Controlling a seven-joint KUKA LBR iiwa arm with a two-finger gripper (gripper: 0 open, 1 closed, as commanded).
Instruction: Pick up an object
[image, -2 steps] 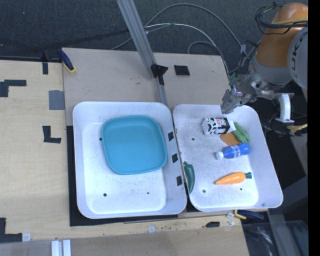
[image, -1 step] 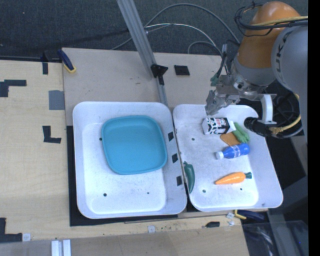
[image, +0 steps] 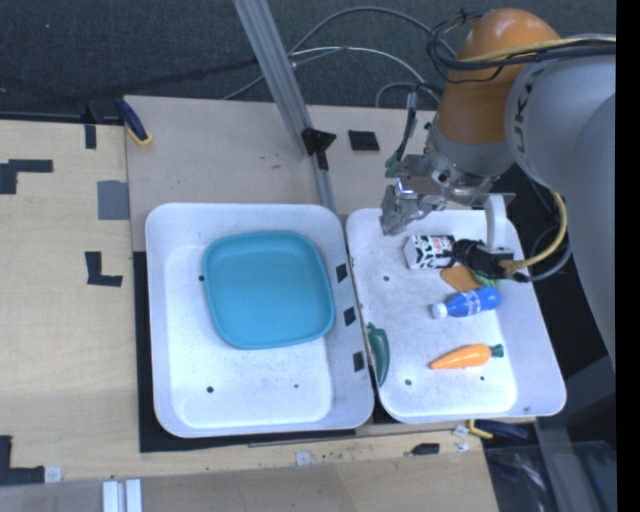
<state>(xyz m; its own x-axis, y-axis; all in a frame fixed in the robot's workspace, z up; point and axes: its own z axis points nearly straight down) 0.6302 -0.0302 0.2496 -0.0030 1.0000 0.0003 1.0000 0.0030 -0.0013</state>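
My gripper hangs over the far left corner of the right bin, with nothing visibly in it. Just right of it lies a small black-and-white carton. A brown-orange piece sits beside the carton. Nearer the front are a blue bottle lying on its side and an orange carrot. A dark green pepper-like thing rests against the right bin's left wall.
The left bin holds a turquoise square plate. A slanted metal post rises behind the bins. The arm's orange band and grey body cover the far right of the right bin.
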